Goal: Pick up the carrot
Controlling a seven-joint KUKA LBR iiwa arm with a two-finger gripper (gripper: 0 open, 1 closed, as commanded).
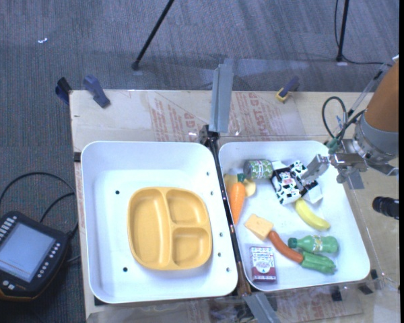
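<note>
The carrot (236,201), orange with a green top, lies upright along the left wall of the right bin (355,221). It rests against a small yellow piece (249,188). My gripper (333,172) hovers over the bin's upper right part, well to the right of the carrot. It is open with nothing between its fingers. One finger (316,167) is close to a black-and-white cow-pattern carton (289,181).
The right bin also holds a green can (258,169), a banana (312,214), a cheese wedge (258,226), an orange-red sausage-like piece (285,245), a green bottle (314,243) and a red box (262,262). A yellow divided plate (170,227) lies in the left bin (101,180).
</note>
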